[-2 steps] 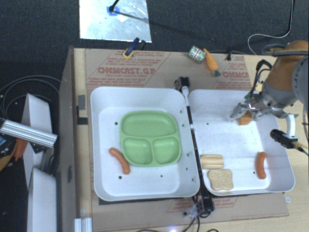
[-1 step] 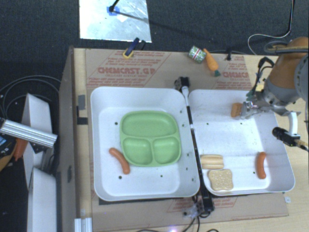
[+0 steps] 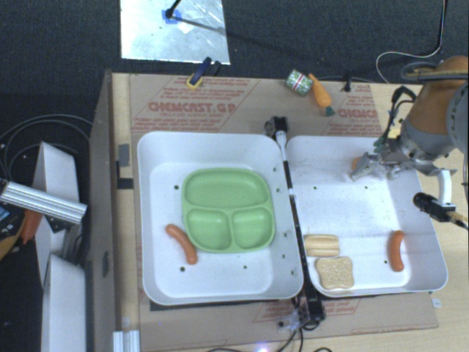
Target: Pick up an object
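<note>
While the arm point(image 3: 440, 105) reaches in over the right bin's point(image 3: 440, 270) upper right, jaws point(image 3: 370, 166) hang near the floor; can't tell jaw state, nothing visibly held.

Shallow white bins point(image 3: 220, 147): smooth plastic, slight sheen. Green divided plate point(image 3: 228, 210): matt plastic. Brown printed cardboard sheet point(image 3: 220, 97) on the bench: dull, papery. Silver foil-like square point(image 3: 174, 19): shiny, crinkled. Dark floor point(image 3: 58, 35): rough carpet texture.

A toy carrot point(image 3: 322, 94) and a small green can point(image 3: 299, 81) lie on the cardboard point(image 3: 220, 105) behind the bins.
</note>
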`<state>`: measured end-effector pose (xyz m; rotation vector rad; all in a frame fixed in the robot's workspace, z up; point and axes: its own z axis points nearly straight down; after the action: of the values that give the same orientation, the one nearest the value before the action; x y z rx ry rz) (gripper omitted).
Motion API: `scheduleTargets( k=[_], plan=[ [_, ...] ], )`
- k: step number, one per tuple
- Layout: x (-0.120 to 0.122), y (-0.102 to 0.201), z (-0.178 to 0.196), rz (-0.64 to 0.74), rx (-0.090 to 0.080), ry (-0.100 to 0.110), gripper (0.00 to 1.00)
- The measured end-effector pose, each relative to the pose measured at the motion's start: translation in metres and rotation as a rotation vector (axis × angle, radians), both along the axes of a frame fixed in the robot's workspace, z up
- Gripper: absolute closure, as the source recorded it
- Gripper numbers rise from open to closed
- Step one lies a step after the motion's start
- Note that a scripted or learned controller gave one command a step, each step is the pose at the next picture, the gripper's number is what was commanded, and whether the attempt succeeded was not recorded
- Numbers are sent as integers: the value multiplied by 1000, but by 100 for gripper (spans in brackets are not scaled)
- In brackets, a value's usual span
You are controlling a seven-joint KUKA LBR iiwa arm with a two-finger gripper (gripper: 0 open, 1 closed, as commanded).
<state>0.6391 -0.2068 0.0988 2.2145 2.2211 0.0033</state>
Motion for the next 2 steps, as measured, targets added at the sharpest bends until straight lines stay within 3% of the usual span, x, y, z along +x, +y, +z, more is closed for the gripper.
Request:
scheduleTargets(
  k=[1, 2],
  plan=[
    [30, 24, -14, 2, 2, 2, 0],
    [33, 23, 0, 4, -1, -5, 100]
  ],
)
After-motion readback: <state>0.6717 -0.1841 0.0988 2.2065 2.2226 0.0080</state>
